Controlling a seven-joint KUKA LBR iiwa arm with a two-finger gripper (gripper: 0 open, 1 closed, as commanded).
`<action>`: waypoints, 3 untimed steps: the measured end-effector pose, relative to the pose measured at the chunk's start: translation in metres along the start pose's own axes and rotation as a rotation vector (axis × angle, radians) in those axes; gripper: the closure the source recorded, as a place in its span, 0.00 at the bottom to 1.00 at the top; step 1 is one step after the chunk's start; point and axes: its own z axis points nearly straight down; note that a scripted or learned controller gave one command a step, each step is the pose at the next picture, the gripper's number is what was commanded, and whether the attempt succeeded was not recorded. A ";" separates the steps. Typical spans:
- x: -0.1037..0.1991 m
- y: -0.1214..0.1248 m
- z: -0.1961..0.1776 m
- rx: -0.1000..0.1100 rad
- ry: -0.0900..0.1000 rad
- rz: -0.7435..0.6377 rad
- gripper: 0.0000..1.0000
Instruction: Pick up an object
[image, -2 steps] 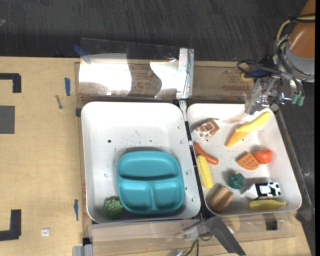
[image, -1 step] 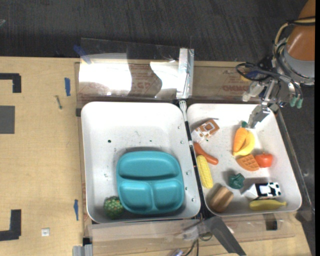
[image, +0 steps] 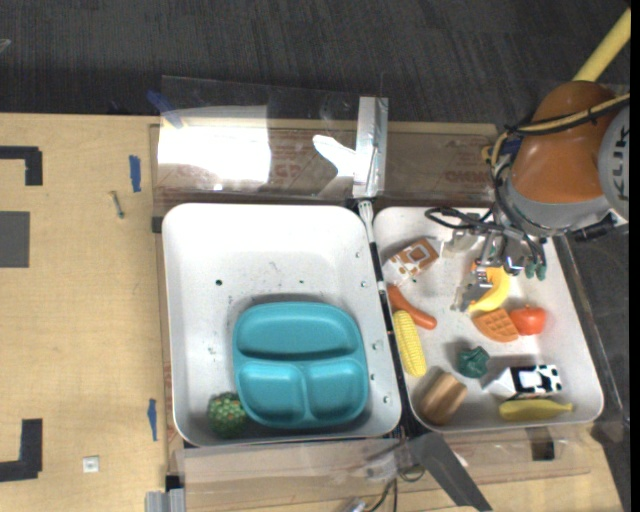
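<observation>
Bench (image: 70, 300) of pale wood, marked with black tape corners (image: 25, 165) at 9 o'clock and short blue tape strips (image: 135, 172) near the bins. Bordered at 12 o'clock by dark floor (image: 300, 40). Carried two shallow white bins side by side, with a clear plastic sheet (image: 250, 150) and an upright metal bracket (image: 370, 145) behind them.

Left bin (image: 190, 250): held a teal divided tray (image: 300, 362) toward its 6 o'clock side, with a bumpy green ball (image: 227, 412) touching the tray at the 7 o'clock corner.

Right bin (image: 580, 350): crowded with toy food. Showed a white-and-brown packet (image: 413, 258) at 10 o'clock, an orange carrot (image: 412, 308) and a yellow corn cob (image: 408, 340) along the 9 o'clock wall, and a brown cylinder (image: 440, 395) at 7 o'clock. Had a dark green piece (image: 472, 360) near the middle, a black-and-white patterned block (image: 535, 378) and a yellow banana (image: 535, 407) toward 5 o'clock, the two just beside each other. Kept an orange ridged slice (image: 495, 325) touching a red-orange tomato (image: 530, 320) at 3 o'clock.

Arm (image: 565, 150): entered from 2 o'clock, orange band uppermost, a yellow hose (image: 605, 50) behind it. Gripper (image: 490, 275) poised low in the right bin's 12 o'clock half, right over a yellow curved toy (image: 495, 295) lying just at 12 o'clock of the orange slice. Could not tell how wide the tool stood, nor whether it gripped the yellow toy.
</observation>
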 end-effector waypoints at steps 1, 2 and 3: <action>0.024 -0.039 0.051 0.002 -0.014 -0.073 0.00; 0.019 0.006 0.051 0.000 -0.014 0.073 0.00; 0.082 0.008 0.052 0.001 -0.012 0.065 0.00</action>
